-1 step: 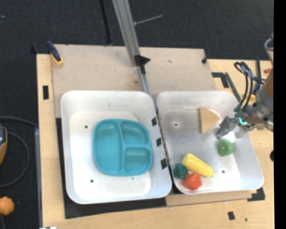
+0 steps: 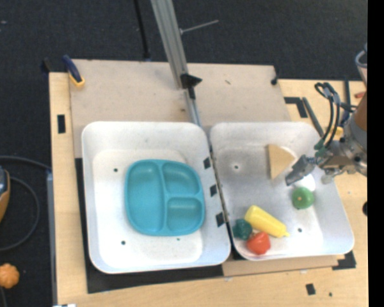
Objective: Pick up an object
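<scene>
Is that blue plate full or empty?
Empty: the blue plate in the left bin shows three bare compartments.

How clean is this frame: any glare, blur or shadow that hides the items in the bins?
Camera view: soft, low resolution, so small items read as blobs. The right bin floor shows a grey sheen; the left bin is evenly lit. The gripper is blurred and casts shade by the tan wedge. The teal tray, yellow item and green ball stay legible.
</scene>
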Available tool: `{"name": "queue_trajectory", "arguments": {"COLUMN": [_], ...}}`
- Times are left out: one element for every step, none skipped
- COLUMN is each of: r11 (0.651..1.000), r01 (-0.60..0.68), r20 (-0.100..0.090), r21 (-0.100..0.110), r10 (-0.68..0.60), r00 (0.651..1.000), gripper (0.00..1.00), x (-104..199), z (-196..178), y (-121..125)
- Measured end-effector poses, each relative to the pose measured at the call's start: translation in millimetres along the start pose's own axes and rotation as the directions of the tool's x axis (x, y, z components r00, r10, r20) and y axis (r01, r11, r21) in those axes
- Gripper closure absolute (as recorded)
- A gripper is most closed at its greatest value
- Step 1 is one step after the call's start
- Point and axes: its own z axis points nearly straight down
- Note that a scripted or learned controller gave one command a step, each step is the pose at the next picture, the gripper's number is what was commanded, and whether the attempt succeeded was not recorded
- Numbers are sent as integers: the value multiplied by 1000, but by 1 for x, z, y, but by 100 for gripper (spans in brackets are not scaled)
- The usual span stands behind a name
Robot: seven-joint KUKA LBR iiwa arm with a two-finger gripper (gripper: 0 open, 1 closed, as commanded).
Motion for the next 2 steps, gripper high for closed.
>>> {"name": "queue_trajectory", "arguments": {"r11": [1000,1000], "r01": [-1,-2], "r20": [-1,-1], "r21": [4,6], "r10": [1,2], "r00": [1000,1000], "gripper": [0,0], "x": [-2,-12], "z": [42,96], "y": [1,4]}}
